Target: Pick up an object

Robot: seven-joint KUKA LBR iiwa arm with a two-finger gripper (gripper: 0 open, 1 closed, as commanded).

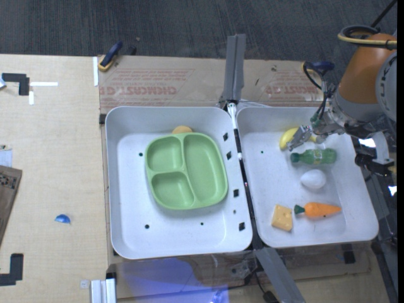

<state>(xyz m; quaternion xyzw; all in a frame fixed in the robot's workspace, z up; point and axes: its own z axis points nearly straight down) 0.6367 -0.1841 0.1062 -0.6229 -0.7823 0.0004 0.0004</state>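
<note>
Step in hand, as I read it: approach/descent for the pick, nothing lifted yet.

Tool (305, 135) is low in the right bin (265, 232), at about 1 o'clock from bin centre. Its tip sits just beside the banana (288, 137), on the banana's 3 o'clock side, looks like touching or nearly. The green bottle (314, 157) lies just below the tip, at 5 o'clock from it.

Tool state: can't tell how it's set, too small and cluttered at the tip. Nothing visibly gripped; banana appears to rest on the bin floor.

Other candidates in the right bin: egg (312, 180) near centre, carrot (319, 211) at 5 o'clock, cheese wedge (282, 218) at 7 o'clock. The left bin (126, 232) has the green tray (187, 170), with something orange (182, 130) peeking out at its 12 o'clock.

Next move, my guess: centre over the banana, straddle it, close, lift straight up. Risk: bottle close by, may get nudged or pinched along.
</note>
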